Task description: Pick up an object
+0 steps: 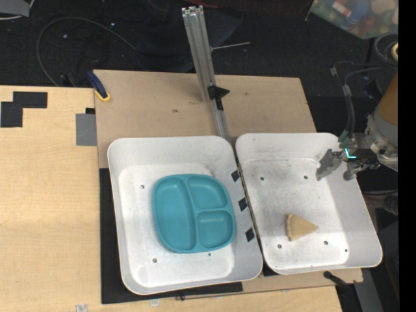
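Reaching in from the right, the grey two-finger gripper [338, 164] hangs over the upper right part of the right shallow white bin [273, 155], fingers spread apart with nothing between them. A tan wedge-shaped block [299, 227] lies lower in that bin, well apart. A teal divided plastic plate [193, 212] sits in the left white bin [130, 168]

Single fixed camera above bench, slanted downward, both bins [130, 168] in frame
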